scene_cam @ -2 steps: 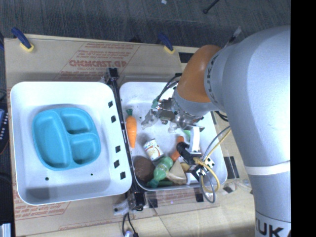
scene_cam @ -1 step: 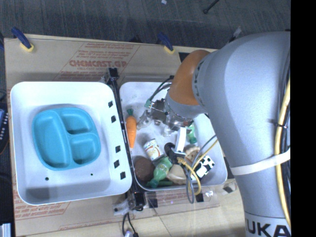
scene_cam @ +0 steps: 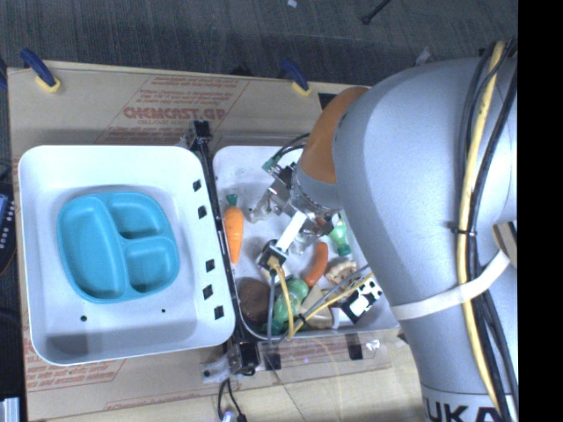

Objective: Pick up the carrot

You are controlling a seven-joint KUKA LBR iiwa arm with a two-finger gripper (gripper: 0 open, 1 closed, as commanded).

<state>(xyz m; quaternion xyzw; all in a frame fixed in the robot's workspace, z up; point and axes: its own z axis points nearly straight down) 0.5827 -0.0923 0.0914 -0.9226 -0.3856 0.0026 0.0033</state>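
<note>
Finds the carrot [scene_cam: 233, 233] at 9 o'clock in the right bin [scene_cam: 248, 160], tight along that wall, with bare floor toward 3. Places the gripper [scene_cam: 264, 206] near the carrot's 2 o'clock. Cannot tell whether clenched or released.

Bright, even overhead light; faint shadow in left bin [scene_cam: 35, 236] corner; floor [scene_cam: 176, 16] dim; image slightly soft.

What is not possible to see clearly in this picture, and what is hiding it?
- Camera view: the right bin's right half is hidden under the arm.
- Camera view: the brown thing and green thing at its near end are partly covered by the arm; their kind is unclear.
- Camera view: a dark object is cut off by the left edge.
The carrot itself is plain to see.
</note>
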